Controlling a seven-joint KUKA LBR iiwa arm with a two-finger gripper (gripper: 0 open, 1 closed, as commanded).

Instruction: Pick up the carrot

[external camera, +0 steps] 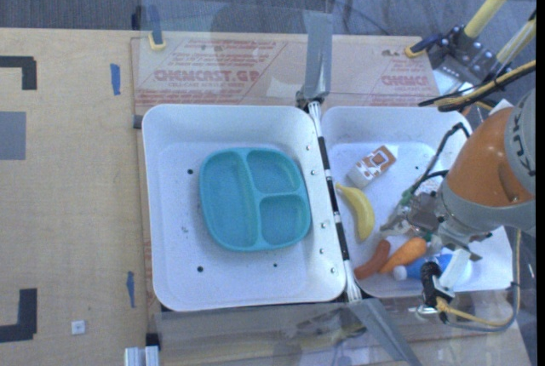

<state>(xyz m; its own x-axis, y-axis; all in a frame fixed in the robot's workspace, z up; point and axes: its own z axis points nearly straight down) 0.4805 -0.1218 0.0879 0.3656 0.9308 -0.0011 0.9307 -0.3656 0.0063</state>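
Two white bins (pixel 170 143) on a wooden bench (pixel 68 185) — tool (pixel 423 224) above the carrot (pixel 407 253), grip unclear.

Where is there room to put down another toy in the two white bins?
Left bin: bare floor rings the teal plate, widest along its left and bottom edges. Right bin: a bare strip behind the small carton. Its near end is crowded: banana, carrot and the gripper.

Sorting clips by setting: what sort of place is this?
Probably a robotics lab bench: two white bins on a cardboard-topped table, blue tape marks, and toy food like the carrot under the arm.
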